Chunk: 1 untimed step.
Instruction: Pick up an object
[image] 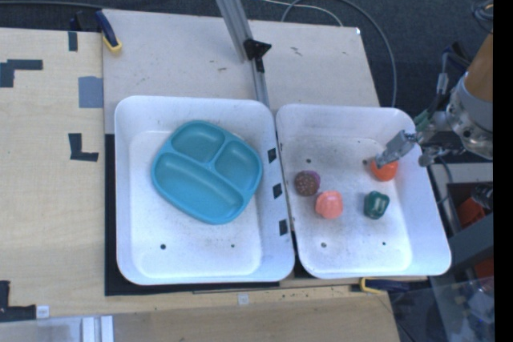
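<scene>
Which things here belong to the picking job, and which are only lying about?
Job: gripper, orange piece right under it, pink ball, brown ball, green piece, right bin.
Lying about: blue plate, left bin, clamp.

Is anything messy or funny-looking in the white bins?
The blue divided plate lies crooked in the left white bin, turned at an angle to its walls. Both bin floors carry dark speckles, like dirt. Nothing looks spilled or broken.

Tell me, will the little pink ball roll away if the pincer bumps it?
Probably yes: the pink ball looks round, so a nudge could send it rolling across the right bin. It seems small and likely light. It might bump the brown ball close beside it.
</scene>
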Each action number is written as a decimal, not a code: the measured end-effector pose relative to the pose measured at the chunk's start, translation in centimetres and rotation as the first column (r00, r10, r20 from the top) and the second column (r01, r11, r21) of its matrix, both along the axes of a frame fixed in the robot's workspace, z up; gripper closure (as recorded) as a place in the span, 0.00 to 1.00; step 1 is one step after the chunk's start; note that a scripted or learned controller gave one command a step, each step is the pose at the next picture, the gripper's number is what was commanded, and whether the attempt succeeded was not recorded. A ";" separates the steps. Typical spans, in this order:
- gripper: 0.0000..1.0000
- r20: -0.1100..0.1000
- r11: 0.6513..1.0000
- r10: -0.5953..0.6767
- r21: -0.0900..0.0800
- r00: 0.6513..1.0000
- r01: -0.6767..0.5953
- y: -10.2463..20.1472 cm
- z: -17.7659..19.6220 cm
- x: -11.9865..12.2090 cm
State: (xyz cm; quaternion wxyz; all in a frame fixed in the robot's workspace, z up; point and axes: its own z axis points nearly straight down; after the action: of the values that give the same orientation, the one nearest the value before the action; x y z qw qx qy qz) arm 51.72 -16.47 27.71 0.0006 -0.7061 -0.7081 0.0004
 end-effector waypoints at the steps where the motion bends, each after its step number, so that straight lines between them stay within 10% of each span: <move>1: 0.00 0.000 1.000 0.000 0.000 1.000 0.000 0.0 0.0 0.0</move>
State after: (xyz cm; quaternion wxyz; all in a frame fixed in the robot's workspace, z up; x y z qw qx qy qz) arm 51.72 -16.48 27.71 0.0005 -0.7062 -0.7080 0.0003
